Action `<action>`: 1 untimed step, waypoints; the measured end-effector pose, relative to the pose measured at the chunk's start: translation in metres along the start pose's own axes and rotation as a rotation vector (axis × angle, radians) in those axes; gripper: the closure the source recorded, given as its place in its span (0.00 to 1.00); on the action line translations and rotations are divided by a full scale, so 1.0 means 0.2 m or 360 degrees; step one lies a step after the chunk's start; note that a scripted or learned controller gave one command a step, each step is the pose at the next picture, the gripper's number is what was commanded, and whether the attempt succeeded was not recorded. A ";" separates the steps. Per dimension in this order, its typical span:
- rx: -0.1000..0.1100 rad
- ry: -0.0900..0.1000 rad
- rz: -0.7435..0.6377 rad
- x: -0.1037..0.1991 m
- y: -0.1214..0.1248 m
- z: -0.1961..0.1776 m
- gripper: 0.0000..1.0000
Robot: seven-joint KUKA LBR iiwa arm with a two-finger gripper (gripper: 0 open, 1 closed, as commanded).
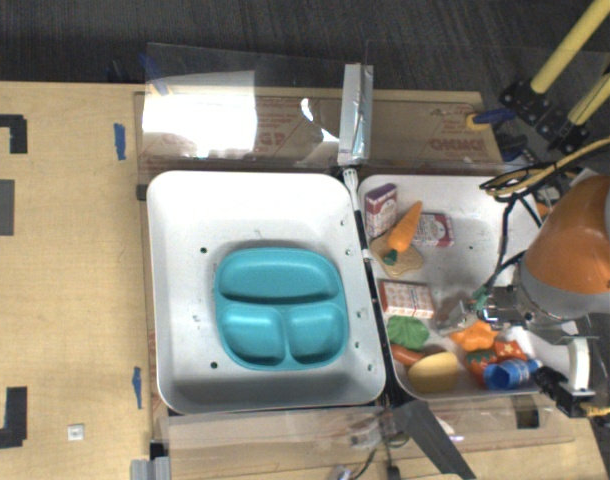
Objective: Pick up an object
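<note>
— What is seen on the bench?

— Two shallow white bins are set side by side. In the left white bin (175, 218) a teal plastic tray with three compartments (280, 305) is laid flat near the middle. The right white bin (465, 193) is crowded with small toy foods.

— Which ones can be told apart?

— A small purple and white carton (381, 208) is stood near the far left corner, with an orange toy carrot (405, 228) leaned just beside it, its tip pointed away from the camera. A flat printed packet (405, 296) is laid nearer the middle, a green toy vegetable (407, 330) is placed just below it, and a yellow potato-shaped piece (434, 370) is rested by the near wall. An orange toy piece (473, 338) and a blue bottle-like piece (505, 372) are grouped to the right of it.

— And the arm?

— The grey arm with its orange band (575, 238) is reached in from the right, over the right bin. The gripper (482, 311) is lowered among the items, just above the orange toy piece. Whether its claw is released or clenched cannot be told; nothing is seen held.
</note>
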State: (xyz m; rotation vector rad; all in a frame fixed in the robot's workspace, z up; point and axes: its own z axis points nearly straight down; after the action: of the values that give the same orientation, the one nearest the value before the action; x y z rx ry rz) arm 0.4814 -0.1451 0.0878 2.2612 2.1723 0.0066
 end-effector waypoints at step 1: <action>-0.0001 0.0002 -0.0056 -0.10 0.01 0.00 0.00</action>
State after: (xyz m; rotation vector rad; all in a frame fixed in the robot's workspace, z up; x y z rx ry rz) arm 0.4820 -0.1655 0.0875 2.2227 2.2121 0.0085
